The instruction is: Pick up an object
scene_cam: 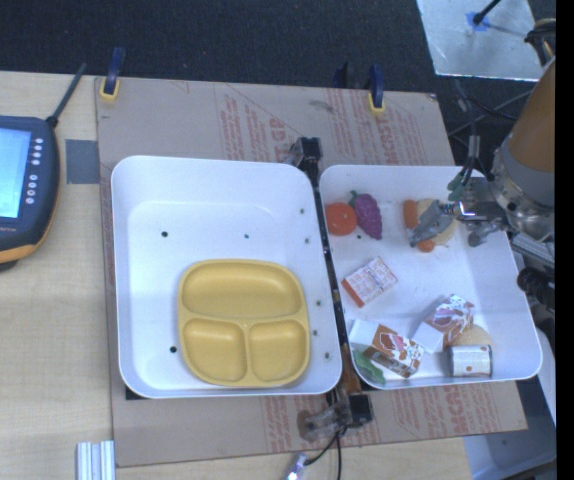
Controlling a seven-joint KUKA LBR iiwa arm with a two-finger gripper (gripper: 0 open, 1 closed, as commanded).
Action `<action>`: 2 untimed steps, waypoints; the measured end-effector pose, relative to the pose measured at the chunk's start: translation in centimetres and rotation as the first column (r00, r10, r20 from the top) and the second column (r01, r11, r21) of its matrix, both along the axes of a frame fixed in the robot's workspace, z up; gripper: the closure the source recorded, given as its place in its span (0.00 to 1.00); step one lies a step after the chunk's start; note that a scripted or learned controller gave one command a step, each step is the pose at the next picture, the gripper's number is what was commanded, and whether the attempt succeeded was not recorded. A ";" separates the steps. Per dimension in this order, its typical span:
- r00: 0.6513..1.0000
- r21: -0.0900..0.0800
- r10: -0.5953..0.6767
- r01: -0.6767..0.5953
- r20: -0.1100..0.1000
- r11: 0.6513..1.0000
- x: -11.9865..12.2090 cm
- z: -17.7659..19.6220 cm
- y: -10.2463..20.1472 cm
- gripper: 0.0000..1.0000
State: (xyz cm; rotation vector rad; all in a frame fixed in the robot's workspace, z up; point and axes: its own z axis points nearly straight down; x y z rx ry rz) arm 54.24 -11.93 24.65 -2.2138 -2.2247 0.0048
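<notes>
The left bin (147, 193) carries a yellow divided tray (244, 321), well clear of any trouble; in the right bin (497, 298) a tomato (341, 218) and grapes (367, 215) touch, so either could be nudged; the gripper (435, 224) hangs over an orange and tan piece (425, 215) near the far wall, whether the jaws are open I cannot tell; crowding there could spoil a grasp.

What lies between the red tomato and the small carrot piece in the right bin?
In the camera view, a purple grape bunch lies between the tomato and the carrot piece, right beside the tomato; then bare white bin floor.
</notes>
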 end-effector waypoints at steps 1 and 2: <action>1.000 -0.001 0.000 0.000 -0.004 1.000 4.0 -14.6 -2.3 0.00; 1.000 0.001 -0.001 0.001 0.002 1.000 10.5 -15.4 -5.4 0.00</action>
